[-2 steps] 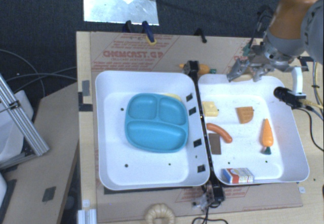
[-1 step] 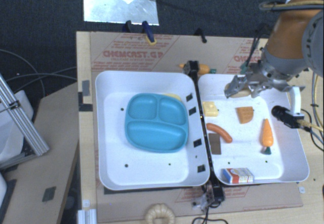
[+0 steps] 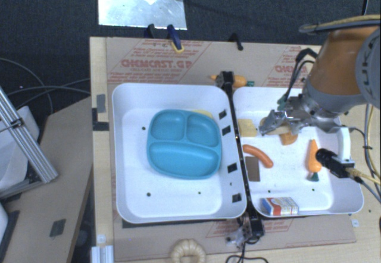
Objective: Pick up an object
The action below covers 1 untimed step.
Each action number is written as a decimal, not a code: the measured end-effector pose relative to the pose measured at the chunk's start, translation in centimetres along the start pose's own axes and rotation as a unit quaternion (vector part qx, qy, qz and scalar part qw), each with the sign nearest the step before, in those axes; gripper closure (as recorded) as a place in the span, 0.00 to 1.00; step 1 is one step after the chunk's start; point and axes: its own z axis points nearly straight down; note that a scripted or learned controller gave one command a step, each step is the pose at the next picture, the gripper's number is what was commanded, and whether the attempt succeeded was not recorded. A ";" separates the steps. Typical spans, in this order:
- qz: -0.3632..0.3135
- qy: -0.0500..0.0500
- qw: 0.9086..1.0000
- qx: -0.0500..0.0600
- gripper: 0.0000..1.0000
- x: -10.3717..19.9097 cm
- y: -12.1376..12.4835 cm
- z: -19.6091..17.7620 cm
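My gripper (image 3: 275, 122) hangs low over the back of the right bin (image 3: 345, 196), below the grey and orange arm (image 3: 339, 65). Just left of it lies a pale yellow block (image 3: 247, 128), and a tan piece (image 3: 289, 137) sits right under its near side. In front of these lie an orange-red sausage (image 3: 258, 156), a dark brown slab (image 3: 252, 169) and a carrot (image 3: 313, 157) with a green tip. A small printed box (image 3: 280, 206) rests at the bin's front edge. I see nothing lifted off the bin floor.
The left bin (image 3: 128, 196) holds a blue divided plate (image 3: 183, 143). A black divider with clips (image 3: 235, 137) runs between the bins. A black part with a cable (image 3: 333, 163) hangs beside the carrot. A small orange item (image 3: 239, 81) lies behind the bins.
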 end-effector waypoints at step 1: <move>0.000 0.000 1.000 -0.001 1.00 0.3 -2.8 -0.9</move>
